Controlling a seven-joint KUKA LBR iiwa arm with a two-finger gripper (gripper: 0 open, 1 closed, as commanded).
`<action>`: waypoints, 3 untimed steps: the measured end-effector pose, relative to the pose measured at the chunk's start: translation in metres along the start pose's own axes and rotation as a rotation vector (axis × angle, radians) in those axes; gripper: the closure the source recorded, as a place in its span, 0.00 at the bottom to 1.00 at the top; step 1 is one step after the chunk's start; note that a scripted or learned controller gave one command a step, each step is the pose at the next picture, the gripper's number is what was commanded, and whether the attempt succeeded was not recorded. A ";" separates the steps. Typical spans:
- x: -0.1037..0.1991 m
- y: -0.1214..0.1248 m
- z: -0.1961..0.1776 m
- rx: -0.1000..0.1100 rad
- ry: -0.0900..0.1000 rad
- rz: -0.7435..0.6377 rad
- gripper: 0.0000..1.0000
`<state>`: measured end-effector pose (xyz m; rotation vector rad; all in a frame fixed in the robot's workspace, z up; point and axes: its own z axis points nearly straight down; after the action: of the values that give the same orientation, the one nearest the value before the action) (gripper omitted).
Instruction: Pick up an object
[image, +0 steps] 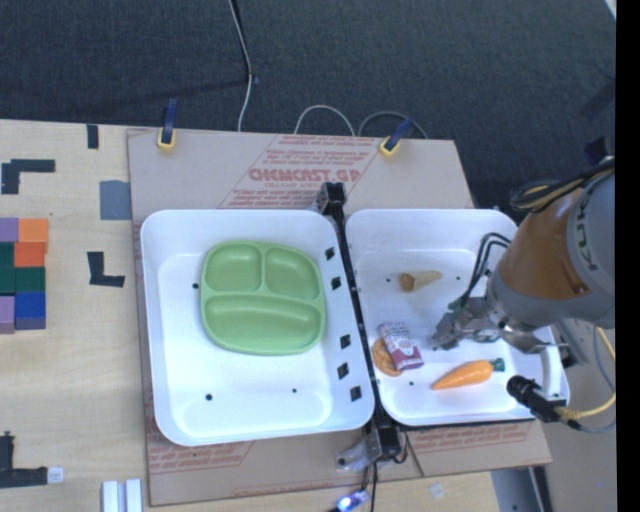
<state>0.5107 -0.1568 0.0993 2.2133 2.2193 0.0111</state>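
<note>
Objects for picking all lay in the right-hand white bin: a small orange plastic carrot with a green tip near the bin's front edge, a small red-and-white packet resting against a round orange piece just beside the divider between the bins, and a little tan cone-shaped piece further back. None of them was lifted; each sat on the bin floor. The claw on the grey arm with the orange band hung low inside that same bin, between the packet and the carrot, near both, yet nothing could be seen between its fingers. Whether those fingers stood apart or together could not be told, since they read as a dark tangle at this slant. The left-hand white bin carried a pale green divided plastic plate, well apart from the claw. On this showing the reach appeared largely made, while the grasp and the lift remained undone; the carrot or the packet looked the likeliest candidates, judging by closeness alone.
</note>
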 end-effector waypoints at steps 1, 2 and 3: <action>0.001 -0.004 -0.062 0.007 -0.001 0.001 1.00; 0.001 -0.007 -0.123 0.005 -0.002 0.001 1.00; 0.002 -0.006 -0.159 0.007 -0.001 0.001 1.00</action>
<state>0.5032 -0.1552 0.2578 2.2172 2.2210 0.0020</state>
